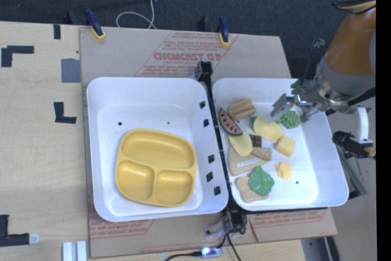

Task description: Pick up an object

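Observation:
The right bin (327,189) holds several toy foods: a watermelon slice (230,122), a brown bread roll (241,109), a yellow lump (267,128), a pale yellow piece (241,143), a cheese cube (285,145) and a green leafy piece (261,181). A small green broccoli-like piece (291,120) lies at the bin's far right part. My gripper (293,109) hangs right over that green piece, touching or nearly touching it. Whether the piece is gripped is not clear from this angle.
The left bin (101,101) holds a yellow divided plate (156,167). A black divider strip (211,131) runs between the bins. The arm's grey and orange body (348,52) comes in over the right bin's far right rim. Cardboard lies under both bins.

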